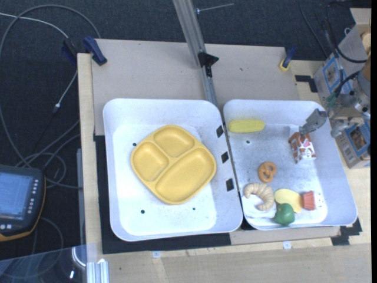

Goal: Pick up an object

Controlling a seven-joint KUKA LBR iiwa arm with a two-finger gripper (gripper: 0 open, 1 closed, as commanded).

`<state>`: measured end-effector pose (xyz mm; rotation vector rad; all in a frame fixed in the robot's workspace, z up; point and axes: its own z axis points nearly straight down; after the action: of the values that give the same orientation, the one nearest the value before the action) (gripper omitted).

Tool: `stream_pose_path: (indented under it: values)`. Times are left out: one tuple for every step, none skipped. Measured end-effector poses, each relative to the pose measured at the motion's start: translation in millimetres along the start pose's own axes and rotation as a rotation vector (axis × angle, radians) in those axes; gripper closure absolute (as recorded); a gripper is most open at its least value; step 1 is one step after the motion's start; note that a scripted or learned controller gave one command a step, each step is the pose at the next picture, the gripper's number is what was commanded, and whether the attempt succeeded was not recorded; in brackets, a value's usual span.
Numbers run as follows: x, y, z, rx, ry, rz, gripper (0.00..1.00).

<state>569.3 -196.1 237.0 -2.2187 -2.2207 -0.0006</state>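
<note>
the pincer [311, 122] hung just above a small red-and-white carton [301, 147] in the right bin [339, 175]; whether it was apart or together could not be told. the carton lay tilted near the bin's far side, so a slightly off descent could likely nudge it aside instead of gripping.

Position: one fixed camera, high above the bench [147, 63]
Facing: down at a slant — both bins, left bin [118, 217] and right bin [336, 175], fully framed
Distance: well back
</note>
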Motion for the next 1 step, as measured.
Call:
stream_pose_path:
  values:
    - [0.0, 0.0, 0.0, 0.000, 0.000, 0.000, 0.00]
